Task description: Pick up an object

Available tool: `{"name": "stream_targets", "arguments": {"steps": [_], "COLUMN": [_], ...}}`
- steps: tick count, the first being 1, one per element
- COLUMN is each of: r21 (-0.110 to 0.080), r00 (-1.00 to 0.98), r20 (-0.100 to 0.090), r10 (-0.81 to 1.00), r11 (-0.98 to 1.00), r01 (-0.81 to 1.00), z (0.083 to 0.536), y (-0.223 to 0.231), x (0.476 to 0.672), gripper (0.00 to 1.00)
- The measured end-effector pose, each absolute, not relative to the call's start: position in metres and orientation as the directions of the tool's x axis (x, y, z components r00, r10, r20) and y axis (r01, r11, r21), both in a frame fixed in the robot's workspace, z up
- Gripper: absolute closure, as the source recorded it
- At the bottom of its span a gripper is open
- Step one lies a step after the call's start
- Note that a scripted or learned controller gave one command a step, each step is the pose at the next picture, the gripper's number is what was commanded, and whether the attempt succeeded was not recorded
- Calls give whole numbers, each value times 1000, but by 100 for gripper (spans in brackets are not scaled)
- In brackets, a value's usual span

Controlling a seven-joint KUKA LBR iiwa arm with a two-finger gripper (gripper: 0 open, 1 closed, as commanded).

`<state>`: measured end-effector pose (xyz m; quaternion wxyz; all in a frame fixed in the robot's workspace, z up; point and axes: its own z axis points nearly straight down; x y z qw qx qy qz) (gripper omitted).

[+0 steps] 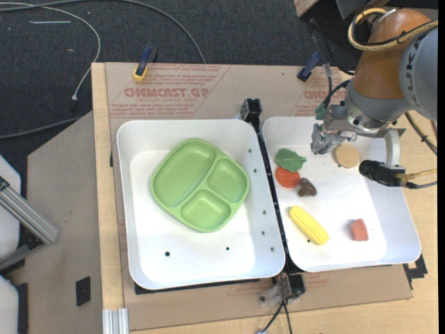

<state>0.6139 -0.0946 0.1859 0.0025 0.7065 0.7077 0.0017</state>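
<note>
- The gripper (325,142) is hanging over the far part of the right bin (389,245); whether it is open, or gripping anything, I cannot tell.
- Just beside it a tan disc (347,156) is lying, with a green leaf (290,160), a red piece (286,177) and a brown lump (306,186) near.
- Further off, corn (308,225) and a red block (358,230) are resting.
- In the left bin (135,186) a green tray (200,184) is sitting.
- Nothing is looking lifted; the pick is seemingly yet to come.
</note>
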Motion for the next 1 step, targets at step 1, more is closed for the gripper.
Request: {"name": "stream_targets", "arguments": {"steps": [1], "r21": [6], "r00": [-2], "r20": [-1], "r10": [1000], "r11": [2], "r01": [1000], "z": [239], "y": [-95], "x": [616], "gripper": [100]}}
